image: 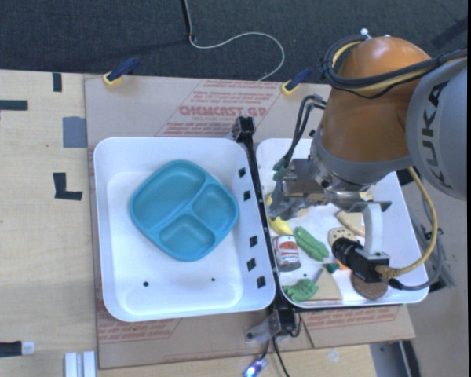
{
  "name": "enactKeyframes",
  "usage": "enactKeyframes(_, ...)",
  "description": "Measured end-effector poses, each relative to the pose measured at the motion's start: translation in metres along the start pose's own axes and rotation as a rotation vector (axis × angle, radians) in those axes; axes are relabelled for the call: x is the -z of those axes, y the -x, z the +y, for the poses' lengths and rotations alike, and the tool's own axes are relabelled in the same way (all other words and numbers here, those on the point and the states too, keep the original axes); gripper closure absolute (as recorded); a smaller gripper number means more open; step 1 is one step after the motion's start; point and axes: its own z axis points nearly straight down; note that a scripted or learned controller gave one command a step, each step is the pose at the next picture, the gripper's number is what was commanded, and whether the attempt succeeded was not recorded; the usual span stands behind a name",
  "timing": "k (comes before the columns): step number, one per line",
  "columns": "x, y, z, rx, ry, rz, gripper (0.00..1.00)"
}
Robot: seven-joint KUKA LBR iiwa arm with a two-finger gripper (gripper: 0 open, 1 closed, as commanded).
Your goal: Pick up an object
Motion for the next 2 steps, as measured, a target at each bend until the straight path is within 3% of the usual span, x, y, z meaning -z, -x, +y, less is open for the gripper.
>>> enactKeyframes(1, -0.025, 0.019, 0.000, 0.005, -0.002, 0.001, 1.00)
enactKeyframes(2, 0.020, 0.010, 0.000, 0.009, 0.004, 0.003, 1.00)
